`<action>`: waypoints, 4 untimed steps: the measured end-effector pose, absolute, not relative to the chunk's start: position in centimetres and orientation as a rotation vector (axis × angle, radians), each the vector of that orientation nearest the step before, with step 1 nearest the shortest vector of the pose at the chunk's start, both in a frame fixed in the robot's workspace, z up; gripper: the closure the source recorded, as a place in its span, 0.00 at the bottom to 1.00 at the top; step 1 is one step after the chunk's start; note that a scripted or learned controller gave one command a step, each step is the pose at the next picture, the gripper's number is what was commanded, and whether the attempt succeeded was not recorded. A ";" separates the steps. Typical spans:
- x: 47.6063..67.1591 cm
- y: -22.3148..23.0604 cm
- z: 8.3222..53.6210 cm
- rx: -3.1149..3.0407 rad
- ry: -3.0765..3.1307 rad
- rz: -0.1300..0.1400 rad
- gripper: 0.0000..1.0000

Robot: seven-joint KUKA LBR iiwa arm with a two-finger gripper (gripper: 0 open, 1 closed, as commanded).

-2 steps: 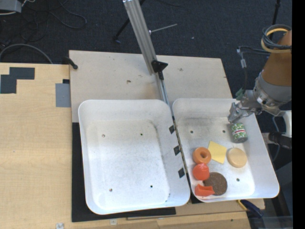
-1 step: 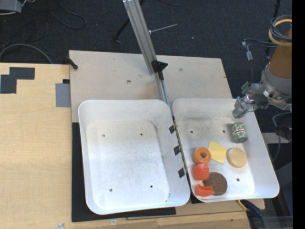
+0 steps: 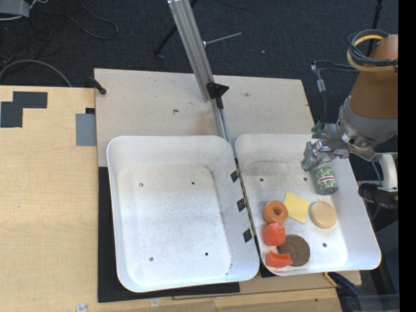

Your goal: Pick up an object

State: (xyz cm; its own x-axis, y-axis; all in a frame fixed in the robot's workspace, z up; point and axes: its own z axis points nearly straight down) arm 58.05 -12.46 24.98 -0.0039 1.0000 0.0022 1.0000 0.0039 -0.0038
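We note two shallow white bins on the pale worktop (image 3: 162, 103); the left bin (image 3: 172, 213) has a scuffed, speckled floor. In the right bin (image 3: 364, 249) we see a cluster: an orange ring (image 3: 275, 211), a flat yellow square wedge (image 3: 296, 207), a tan rounded disc (image 3: 323, 214), a red rounded piece (image 3: 273, 234), a brown rough-textured disc (image 3: 296, 249) and a small red curved scrap (image 3: 279, 260). A small green-and-white patterned cylinder (image 3: 325, 179) lies nearer the bin's far right side. The metallic end effector (image 3: 316, 153) sits just above and left of this cylinder, close to it; we cannot tell its finger spread, nor whether it touches the cylinder.
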 end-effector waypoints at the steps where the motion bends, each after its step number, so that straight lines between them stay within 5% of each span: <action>1: 57.0 -7.4 23.6 -2.213 -2.222 0.003 1.00; 4: 52.8 8.3 24.1 -2.213 -2.224 0.002 1.00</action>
